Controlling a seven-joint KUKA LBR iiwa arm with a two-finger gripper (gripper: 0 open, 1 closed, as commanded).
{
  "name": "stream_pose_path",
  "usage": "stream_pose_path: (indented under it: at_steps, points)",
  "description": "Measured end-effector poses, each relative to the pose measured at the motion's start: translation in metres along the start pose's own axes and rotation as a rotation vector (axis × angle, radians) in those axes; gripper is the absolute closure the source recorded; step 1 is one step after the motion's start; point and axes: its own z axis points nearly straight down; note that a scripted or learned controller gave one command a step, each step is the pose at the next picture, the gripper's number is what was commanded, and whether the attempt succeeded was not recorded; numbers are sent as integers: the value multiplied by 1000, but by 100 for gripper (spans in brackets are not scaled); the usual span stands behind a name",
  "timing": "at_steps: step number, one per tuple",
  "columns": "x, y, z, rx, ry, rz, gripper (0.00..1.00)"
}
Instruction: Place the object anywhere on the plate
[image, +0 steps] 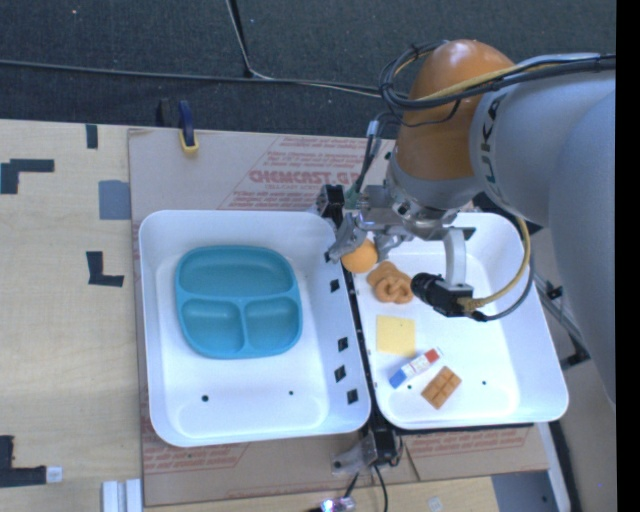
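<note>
- Camera view: the grey arm with its orange band reaches in from the right and hangs over the inner edge of the right bin.
- The end effector sits just above the divide between the two bins, with an orange, rounded object at its tip; the object appears to sit between the fingers, so the end effector looks closed on it.
- That orange object is over the top-left corner of the right bin, close to the rim shared with the left bin, and well apart from the plate.
- The blue plate, with three compartments, lies in the left bin toward its upper left part.
- In the right bin, a brown twisted pastry lies just below and to the right of the orange object.
- A yellow square slice lies below the pastry.
- A small red, white and blue piece lies below the slice, and a brown waffle-like block lies just beside it to the lower right.
- Both bins rest on a cardboard sheet spread over the wooden surface.
- A blue and yellow clamp grips the upper edge of the cardboard.
</note>
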Motion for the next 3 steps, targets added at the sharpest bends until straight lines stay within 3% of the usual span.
stream_pose_path:
  at_steps: [1,2,3]
  points:
    - [54,-18,0,-1,1,-3,100]
    - [98,-28,29,1,-1,-1,100]
    - [96,-27,28,-2,-1,2,0]
